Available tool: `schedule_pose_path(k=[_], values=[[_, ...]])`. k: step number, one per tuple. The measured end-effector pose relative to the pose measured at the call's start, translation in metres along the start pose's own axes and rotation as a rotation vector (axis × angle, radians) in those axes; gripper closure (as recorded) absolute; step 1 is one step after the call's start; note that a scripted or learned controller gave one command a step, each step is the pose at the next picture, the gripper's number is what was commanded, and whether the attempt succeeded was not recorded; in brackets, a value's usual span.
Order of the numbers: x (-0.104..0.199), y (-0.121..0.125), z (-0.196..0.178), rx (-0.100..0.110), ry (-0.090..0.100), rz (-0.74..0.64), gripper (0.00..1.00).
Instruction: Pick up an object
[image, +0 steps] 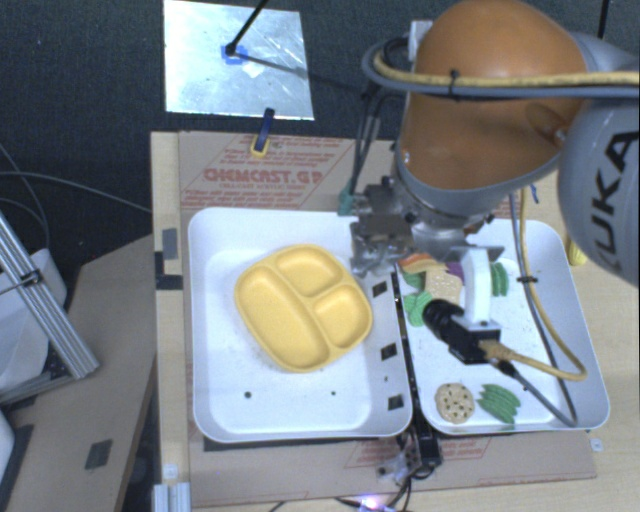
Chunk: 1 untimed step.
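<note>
A yellow three-compartment plate (300, 305) lies in the left white bin (230, 400). My gripper (368, 250) hangs over that bin's far right corner, beside the plate's upper right rim and close to the divider between the bins. Whether it touches the plate is hidden by the wrist. In the right bin (570, 380) lie a round cookie (455, 402), a green pea pod (498, 400), a green piece (414, 305) and an orange and tan food piece (418, 265), partly covered by the arm.
The orange-banded wrist (490, 90) looms over the right bin's far half. A white bracket (478, 290) with a black cylinder (452, 332) and a yellow cable (545, 365) hang over that bin. A foil sheet (238, 58) lies beyond the bins.
</note>
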<state>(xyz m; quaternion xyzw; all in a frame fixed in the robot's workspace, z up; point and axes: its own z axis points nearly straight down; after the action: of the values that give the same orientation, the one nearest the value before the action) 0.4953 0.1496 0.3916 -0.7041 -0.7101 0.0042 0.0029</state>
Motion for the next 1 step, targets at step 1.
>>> schedule_pose_path(k=[1], values=[[0.0599, -0.0094, 0.0137, -0.009, 0.004, -0.001, 1.00]])
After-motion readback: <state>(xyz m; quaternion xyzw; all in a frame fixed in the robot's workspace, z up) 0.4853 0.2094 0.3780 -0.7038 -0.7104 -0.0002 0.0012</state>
